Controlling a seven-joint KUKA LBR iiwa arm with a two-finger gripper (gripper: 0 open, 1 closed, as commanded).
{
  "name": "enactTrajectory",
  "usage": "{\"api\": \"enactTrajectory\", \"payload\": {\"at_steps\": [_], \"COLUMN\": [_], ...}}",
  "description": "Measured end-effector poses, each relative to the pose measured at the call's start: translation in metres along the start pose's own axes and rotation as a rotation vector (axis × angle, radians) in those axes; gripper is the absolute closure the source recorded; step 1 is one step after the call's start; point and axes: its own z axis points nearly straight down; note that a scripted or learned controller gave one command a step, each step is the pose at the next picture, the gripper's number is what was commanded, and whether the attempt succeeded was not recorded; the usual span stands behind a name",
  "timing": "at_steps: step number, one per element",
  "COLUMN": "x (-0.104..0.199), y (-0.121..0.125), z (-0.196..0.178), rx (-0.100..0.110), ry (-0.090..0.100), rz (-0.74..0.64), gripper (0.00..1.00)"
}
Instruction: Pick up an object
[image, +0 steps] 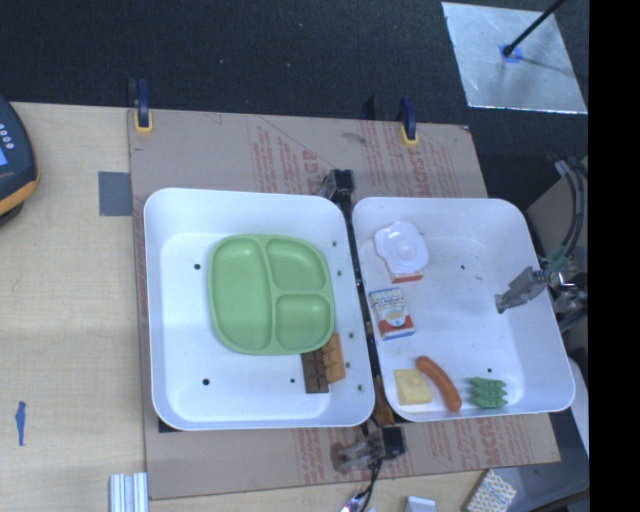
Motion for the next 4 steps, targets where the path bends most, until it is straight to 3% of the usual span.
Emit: {"api": "enactTrajectory", "payload": {"at_steps": [1,2,3,4], "x": [0.078,0.011,0.034,0.035], "y": [0.0,0.11,0.049,0.037], "z": [0.059,-0.076,0.064,0.036], "rx": [0.005,-0.021,0.012,-0.002], "ry": [0.002,-0.009,0.003,0.0], "rz": [-0.006,-0.001,0.0,0.003], "gripper": [0.0,0.0,0.0,0.0]}}
